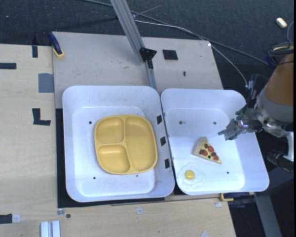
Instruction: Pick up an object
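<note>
The gripper (230, 132) hangs over the right bin (237, 100) near its right wall, its fingers seemingly spread and pinching nothing. A toy pizza slice (207, 150) lies just below-left of it, a fried egg toy (190, 175) nearer the front. The left bin (71, 132) holds a yellow divided plate (125, 144)

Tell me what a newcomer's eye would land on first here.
The yellow divided plate in the middle of the left bin stands out most. Next come the toy pizza slice and the fried egg in the right bin, with the tool hovering just right of the pizza slice.
</note>
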Motion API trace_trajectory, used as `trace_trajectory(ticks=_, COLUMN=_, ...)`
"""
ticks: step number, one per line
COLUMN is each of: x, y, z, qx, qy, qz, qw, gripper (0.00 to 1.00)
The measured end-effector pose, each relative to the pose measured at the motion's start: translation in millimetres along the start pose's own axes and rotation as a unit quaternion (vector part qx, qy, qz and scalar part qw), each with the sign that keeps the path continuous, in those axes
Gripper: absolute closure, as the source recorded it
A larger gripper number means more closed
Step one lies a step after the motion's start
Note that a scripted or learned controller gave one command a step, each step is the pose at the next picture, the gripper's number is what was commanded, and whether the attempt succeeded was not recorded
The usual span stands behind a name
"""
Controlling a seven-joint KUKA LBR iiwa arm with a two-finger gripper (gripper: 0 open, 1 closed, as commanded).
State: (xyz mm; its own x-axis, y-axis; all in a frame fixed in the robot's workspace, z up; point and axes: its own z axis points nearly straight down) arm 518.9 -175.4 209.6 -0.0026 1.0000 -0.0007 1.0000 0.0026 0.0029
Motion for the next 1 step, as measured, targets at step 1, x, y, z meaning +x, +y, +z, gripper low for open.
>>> trace_trajectory(ticks=1, x=-3.4, y=-7.0, z=-46.9, qx=0.0, qy=0.0, qz=0.001, qw=1.0, gripper=1.0)
